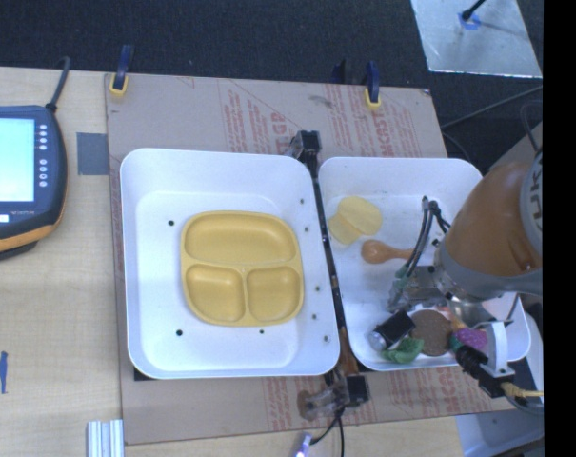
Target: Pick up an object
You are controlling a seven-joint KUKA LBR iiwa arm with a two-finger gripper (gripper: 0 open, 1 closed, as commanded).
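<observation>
Arm (492,236) low over right bin's (459,174) near end, atop a tight pile w/ green piece (402,350). Can't tell jaw state. Risk, imo: crowding means a slip or two-item snag; yellow lid (354,219) sits apart, farther left.

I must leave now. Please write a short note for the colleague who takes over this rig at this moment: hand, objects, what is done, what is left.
Hand: low in the right bin, over the clutter near its front edge; I cannot tell whether it grips anything.
Objects: yellow divided plate lies alone in the left bin. In the right bin: pale yellow piece, small wooden spoon, and a pile with a green item, a brown disc and a purple item.
Done: no pick confirmed.
Left: grasp one object and lift it.
</observation>
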